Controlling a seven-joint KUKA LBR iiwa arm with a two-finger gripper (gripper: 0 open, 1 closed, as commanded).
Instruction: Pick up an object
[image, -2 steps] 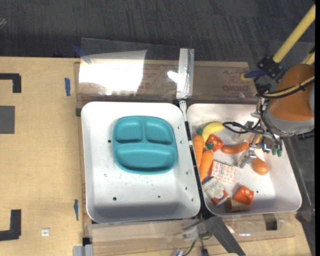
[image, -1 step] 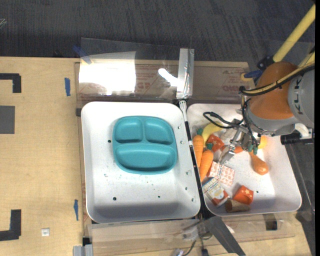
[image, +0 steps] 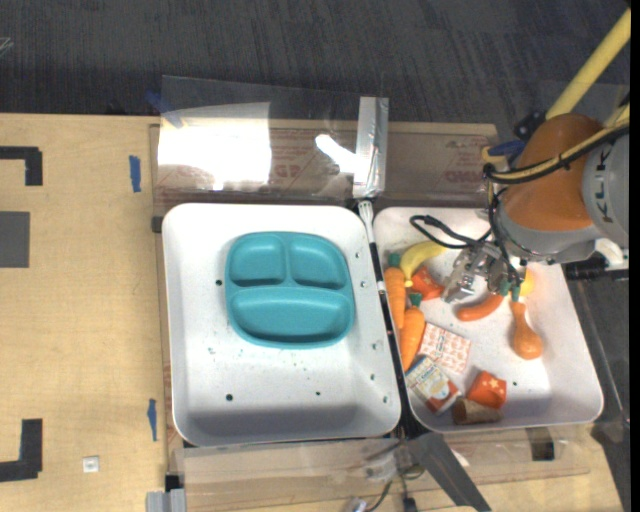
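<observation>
Hovering over the right bin (image: 580, 400), the gripper (image: 478, 283) sits above an orange sausage (image: 482, 306); its grip cannot be told

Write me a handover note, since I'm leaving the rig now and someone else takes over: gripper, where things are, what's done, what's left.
Gripper: low in the right white bin, over a small orange-red curved toy; nothing is seen between its fingers, so no grasp is confirmed.
Also in the right bin: long orange carrot, yellow banana, orange pear-shaped toy, patterned pink carton, small red block.
Left white bin: teal divided plate.
Done: the reach.
Left: grasp and lift.
</observation>
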